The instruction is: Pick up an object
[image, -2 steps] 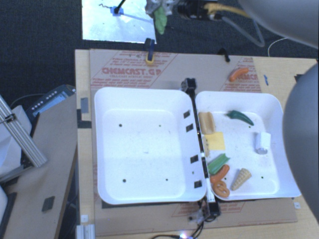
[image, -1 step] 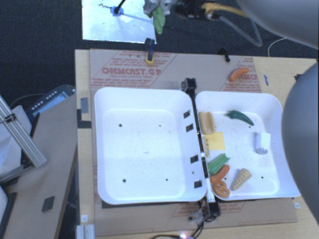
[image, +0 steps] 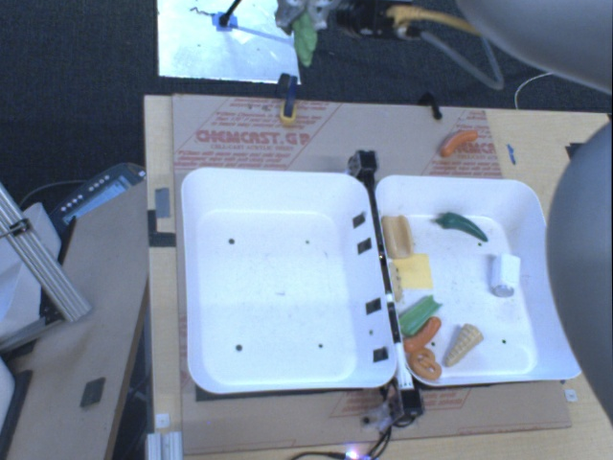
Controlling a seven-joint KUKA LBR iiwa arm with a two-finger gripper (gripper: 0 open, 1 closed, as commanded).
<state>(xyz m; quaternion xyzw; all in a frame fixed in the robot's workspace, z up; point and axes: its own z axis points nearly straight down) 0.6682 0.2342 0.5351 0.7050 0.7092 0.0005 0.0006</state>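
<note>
My gripper (image: 305, 15) is raised high at the top of the view, beyond the far edge of the bench and above the left bin's far right corner. It is shut on a small light green object (image: 306, 40) that hangs down from between its fingers. The left bin (image: 194, 286) lies below it. The right bin (image: 533, 211) holds a bread roll (image: 396, 236), a yellow cheese slice (image: 415, 272), a dark green pepper (image: 462, 225), a white cylinder (image: 504, 274), a green pod (image: 419, 312), a carrot (image: 423, 336), an orange pretzel (image: 426, 364) and a cone (image: 462, 344).
An orange sausage-like piece (image: 460, 143) lies on the bench behind the right bin. A blue and yellow clamp (image: 287, 100) stands at the bench's far edge under the gripper. A black divider with clips (image: 375, 257) runs between the bins.
</note>
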